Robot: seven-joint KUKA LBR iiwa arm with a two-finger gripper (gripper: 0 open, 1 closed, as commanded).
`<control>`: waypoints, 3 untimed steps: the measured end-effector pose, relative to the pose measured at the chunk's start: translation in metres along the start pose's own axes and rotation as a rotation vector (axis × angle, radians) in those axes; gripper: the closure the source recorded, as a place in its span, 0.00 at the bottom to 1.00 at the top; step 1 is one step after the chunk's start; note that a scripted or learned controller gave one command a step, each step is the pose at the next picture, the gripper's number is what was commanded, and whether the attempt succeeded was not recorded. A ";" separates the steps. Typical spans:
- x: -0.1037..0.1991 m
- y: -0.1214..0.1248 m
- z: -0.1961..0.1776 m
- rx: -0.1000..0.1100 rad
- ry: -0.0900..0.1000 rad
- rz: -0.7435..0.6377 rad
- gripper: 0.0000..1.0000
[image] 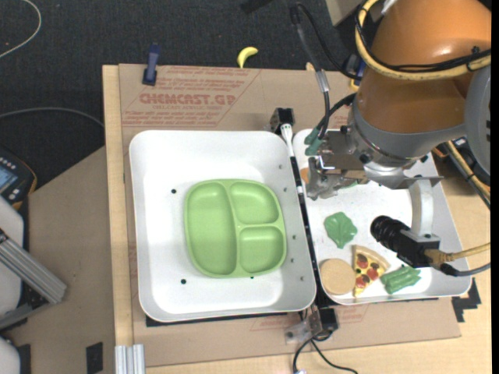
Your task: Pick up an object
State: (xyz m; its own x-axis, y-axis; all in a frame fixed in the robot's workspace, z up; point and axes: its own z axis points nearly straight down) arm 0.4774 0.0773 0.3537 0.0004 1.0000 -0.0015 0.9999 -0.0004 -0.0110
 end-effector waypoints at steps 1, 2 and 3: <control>0.044 0.001 0.045 -0.003 0.001 -0.005 1.00; 0.154 0.020 -0.039 -0.023 0.007 -0.011 1.00; 0.147 -0.001 -0.192 -0.029 0.011 -0.004 1.00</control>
